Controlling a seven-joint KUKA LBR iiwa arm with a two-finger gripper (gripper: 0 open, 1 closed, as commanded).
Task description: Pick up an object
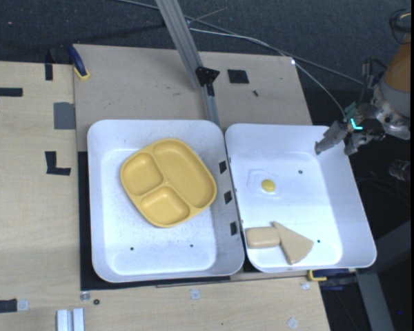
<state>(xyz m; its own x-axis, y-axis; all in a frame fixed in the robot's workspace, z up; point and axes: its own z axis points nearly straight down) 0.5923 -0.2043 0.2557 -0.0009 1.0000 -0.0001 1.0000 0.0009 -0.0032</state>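
The right bin (338, 205) holds a small round yellow piece (268, 185) near its middle. A tan block (262, 237) and a tan wedge (294, 244) lie touching each other at the bin's front edge. A yellow divided plate (168, 182) rests in the left bin (110, 247). My gripper (339, 143) hangs over the right bin's far right corner, well away from all the pieces. It is open, with nothing between its fingers (326, 143).
A slanted metal post (186, 40) rises from behind the bins, its foot where the two bins meet. Cables run across the dark floor at the back. The arm's orange band (400, 71) sits at the right edge.
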